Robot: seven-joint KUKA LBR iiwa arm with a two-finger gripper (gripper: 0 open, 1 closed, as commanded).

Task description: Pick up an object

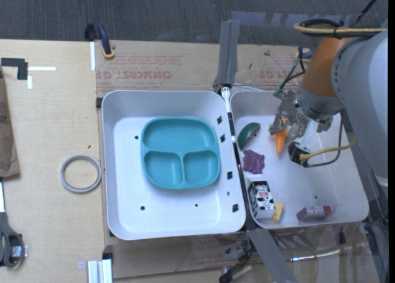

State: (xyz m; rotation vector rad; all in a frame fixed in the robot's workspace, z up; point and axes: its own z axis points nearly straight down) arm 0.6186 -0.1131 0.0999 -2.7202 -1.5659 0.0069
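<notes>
My gripper (285, 130) hangs over the upper middle of the right bin (345, 177). It is shut on an orange carrot-shaped piece (281, 142), whose top end sits between the fingers while its tip points down toward the bin floor. Left of it a green curved piece (249, 132) lies near the bin's left wall. A purple lump (253, 162) rests just below that. Lower down are a white printed box (261, 196), a small yellow piece (278, 212) and a dark red packet (315, 212).
The left bin (120, 183) holds a teal divided plate (181, 153). A black cable end (299, 152) dangles beside the carrot. On the bench to the left lie a grey ring (81, 173) and scissors (9, 249).
</notes>
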